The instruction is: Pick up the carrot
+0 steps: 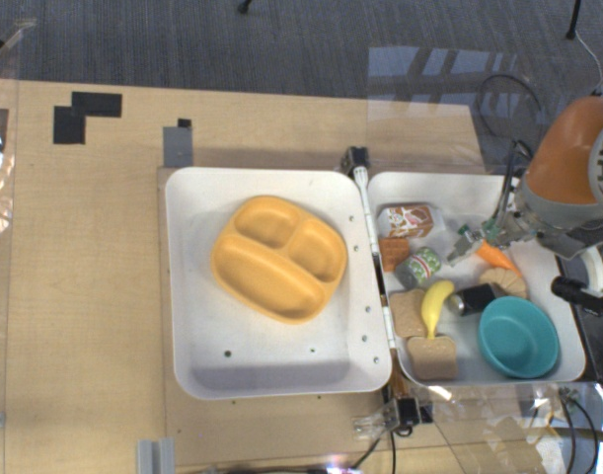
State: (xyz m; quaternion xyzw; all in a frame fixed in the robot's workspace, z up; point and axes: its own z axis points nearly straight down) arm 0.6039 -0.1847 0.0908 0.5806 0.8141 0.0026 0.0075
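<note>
At the near edge of the table (84, 294), the right bin (567, 368) holds a crowd of small things. Closest to me is a tan block, maybe a sponge or a slice of bread (431, 356), and just beside it, to the right, sits a teal bowl (518, 336), upright. A banana (436, 304) lies curved over the tan block and over a flat beige piece behind it. A small dark object (474, 299) lies between the banana and the bowl's rim, next to a pale brown, bun-like item (505, 282).

A little farther back is a small green can (422, 265) on its side, and beyond that a brown and white packet (407, 221) near the bin's far left corner.

The carrot (496, 257) lies in the right bin's far right part, touching the bun-like item and just under the arm's wrist. The jaws (490, 233) hang right above its upper end; from here I cannot tell how they stand, nor whether they touch the carrot.

In the left bin (197, 265), a yellow divided plate (279, 257) with three compartments sits slightly turned, near the middle.

Farthest off, the arm's orange band (569, 151) bulges at the right, above the grey wrist.
</note>
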